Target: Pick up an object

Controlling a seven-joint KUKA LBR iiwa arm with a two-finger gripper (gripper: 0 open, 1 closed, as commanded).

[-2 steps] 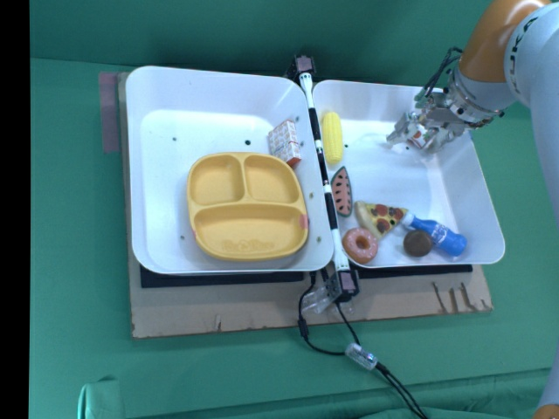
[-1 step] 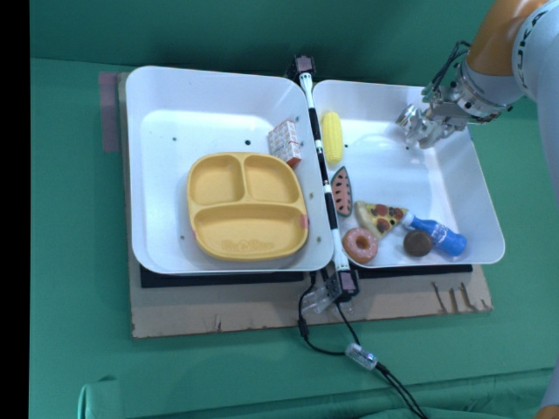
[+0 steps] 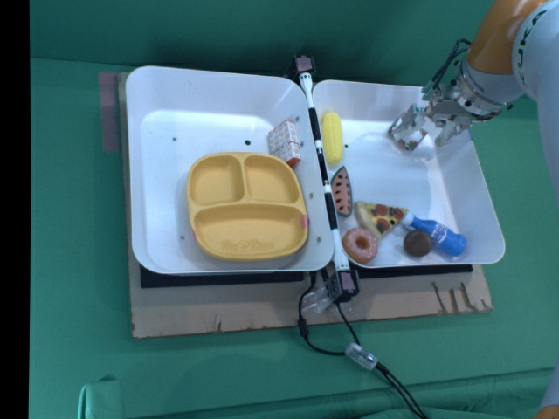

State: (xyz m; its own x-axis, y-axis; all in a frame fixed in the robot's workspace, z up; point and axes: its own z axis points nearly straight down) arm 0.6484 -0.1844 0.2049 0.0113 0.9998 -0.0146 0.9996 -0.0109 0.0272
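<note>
The gripper [image 3: 409, 134] hangs over the right bin [image 3: 476, 190], its translucent fingers [image 3: 403, 132] too blurred to tell whether they are spread or closed. Well apart lie the corn [image 3: 332, 136], watermelon slice [image 3: 341, 191], pizza slice [image 3: 380, 216], donut [image 3: 360, 245] and blue bottle [image 3: 435, 234].

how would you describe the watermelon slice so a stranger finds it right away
Look in the right bin, along its left wall beside the divider. Below the yellow corn cob lies the watermelon slice. It is the one red wedge with dark seeds and a green rind, above the pizza slice.
</note>
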